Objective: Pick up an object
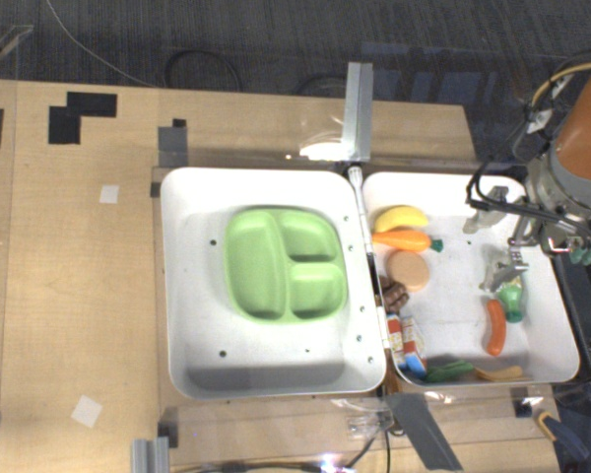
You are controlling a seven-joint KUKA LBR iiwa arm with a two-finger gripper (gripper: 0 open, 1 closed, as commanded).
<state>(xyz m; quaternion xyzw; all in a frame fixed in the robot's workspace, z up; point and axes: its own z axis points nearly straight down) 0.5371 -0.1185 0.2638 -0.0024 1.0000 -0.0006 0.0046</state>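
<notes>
In the right bin [453,190], my gripper [506,272] hangs low over the right side, reaching in from the arm [581,146] at the right edge. Just below its tip lies a small green toy [513,302]. I cannot tell whether the gripper touches it. A red-orange sausage-shaped toy [494,328] lies beside the green one, to its lower left. Along the bin's left wall sit a yellow banana [401,217], an orange carrot [404,239] and a tan round piece [409,271].
The left bin [192,264] holds a green divided plate [284,264]. Along the right bin's left and front walls lie a brown piece [392,294], a red-and-white packet [406,335], a blue piece [415,367], a green pod [451,370] and a tan piece [499,372].
</notes>
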